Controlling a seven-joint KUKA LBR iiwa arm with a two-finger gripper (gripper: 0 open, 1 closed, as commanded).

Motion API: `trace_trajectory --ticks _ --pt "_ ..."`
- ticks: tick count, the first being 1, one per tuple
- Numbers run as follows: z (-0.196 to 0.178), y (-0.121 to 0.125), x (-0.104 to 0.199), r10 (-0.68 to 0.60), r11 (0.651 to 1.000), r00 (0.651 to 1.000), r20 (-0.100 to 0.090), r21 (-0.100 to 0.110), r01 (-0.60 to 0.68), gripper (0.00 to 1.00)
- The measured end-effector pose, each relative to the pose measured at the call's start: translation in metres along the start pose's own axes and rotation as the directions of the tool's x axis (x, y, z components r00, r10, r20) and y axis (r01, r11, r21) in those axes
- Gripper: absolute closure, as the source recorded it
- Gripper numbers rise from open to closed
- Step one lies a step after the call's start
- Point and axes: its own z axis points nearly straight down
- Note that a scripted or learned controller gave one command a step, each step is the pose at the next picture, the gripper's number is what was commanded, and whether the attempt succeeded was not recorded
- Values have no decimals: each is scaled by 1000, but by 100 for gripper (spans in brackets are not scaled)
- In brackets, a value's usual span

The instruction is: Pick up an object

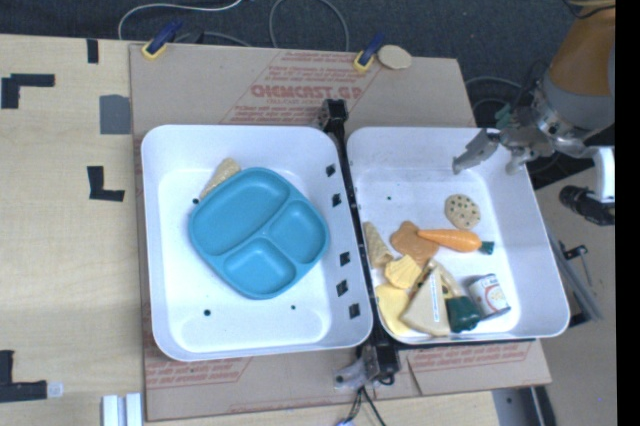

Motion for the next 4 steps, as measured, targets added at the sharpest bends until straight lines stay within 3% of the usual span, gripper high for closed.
trace_trajectory --ticks 1,2,3,4 --pt "119 -43 13 0 1000 1000 1 5 0 0" --pt "112 -20 105 -9 1000 1000 0 -5 9 0" --pt "114 -59 69 1 1000 1000 -5 7 0 0" --pt "117 38 112 -9 1000 1000 -7 5 9 0"
